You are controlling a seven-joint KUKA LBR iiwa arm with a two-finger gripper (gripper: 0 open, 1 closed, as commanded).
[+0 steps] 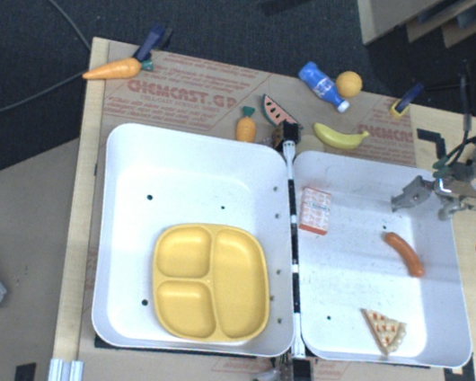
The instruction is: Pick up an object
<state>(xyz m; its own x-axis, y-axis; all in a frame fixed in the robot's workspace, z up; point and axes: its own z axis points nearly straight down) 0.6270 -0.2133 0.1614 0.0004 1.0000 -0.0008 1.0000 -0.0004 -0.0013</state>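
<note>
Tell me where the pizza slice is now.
In the camera view, the pizza slice lies in the right bin, near its front right corner, below the sausage.

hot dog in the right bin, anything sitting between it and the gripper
Nothing visible. The gripper hangs over the right bin's upper right part, and only bare bin floor lies between it and the hot dog. The pizza slice and packet lie off that line.
</note>
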